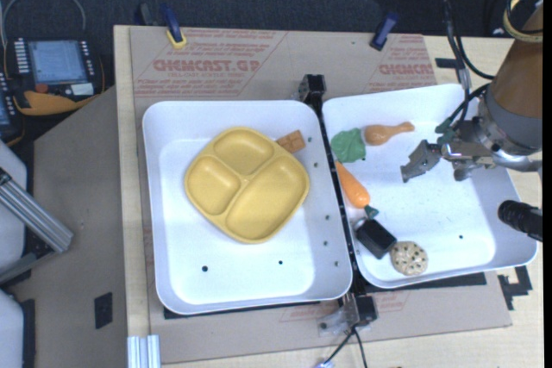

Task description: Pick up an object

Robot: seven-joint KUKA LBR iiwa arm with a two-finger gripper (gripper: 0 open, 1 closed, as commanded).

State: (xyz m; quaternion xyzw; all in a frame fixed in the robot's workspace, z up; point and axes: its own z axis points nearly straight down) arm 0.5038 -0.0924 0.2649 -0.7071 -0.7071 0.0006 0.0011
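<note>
Reaching in from the right, the arm [517, 90] is partly cut off by the frame edge; its gripper [420, 164] is hanging over the right bin [483, 246], dark fingers [414, 168] parted around nothing. Just beyond them are lying a glossy drumstick [388, 132] and a crinkled green leaf [348, 144]; left of them, a tapered carrot [352, 185]. Nearer the camera are sitting a black block [375, 237] and a speckled round cookie [408, 258]. A yellow sectioned plate [247, 184] is half hiding a brown piece [291, 141] in the left bin [172, 211].
</note>
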